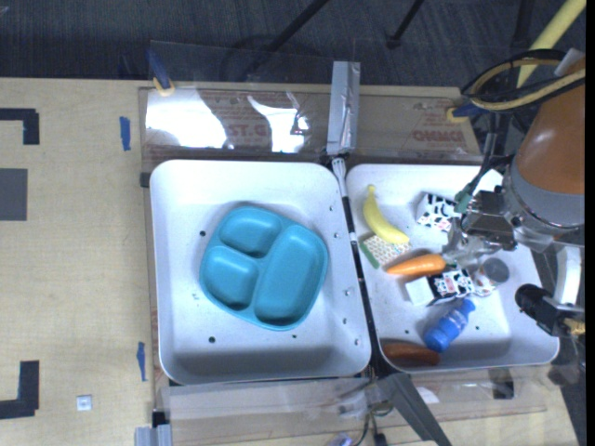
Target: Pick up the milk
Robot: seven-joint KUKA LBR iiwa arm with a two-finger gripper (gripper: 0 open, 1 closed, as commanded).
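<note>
Milk (434,211), a small carton with a black-and-white cow pattern, lies in the right bin (521,342), near its far side and just beside the tool (468,240). The tool hangs low over the middle of that bin, its metal body between the carton and a second small printed box (446,284) that lies nearer the camera. Whether the tool is spread or closed I cannot tell; the wrist hides its tips, and nothing shows gripped in it. A banana (380,217) lies to the carton's left, a carrot (416,265) just below the banana, and a blue bottle (449,327) sits toward the bin's near edge. The left bin (177,249) holds a blue divided tray (264,265).

By my reading, the task is barely under way: the arm is at the right bin and close to the carton, but the carton rests on the bin floor, not yet lifted. Grasping and raising it both remain.
</note>
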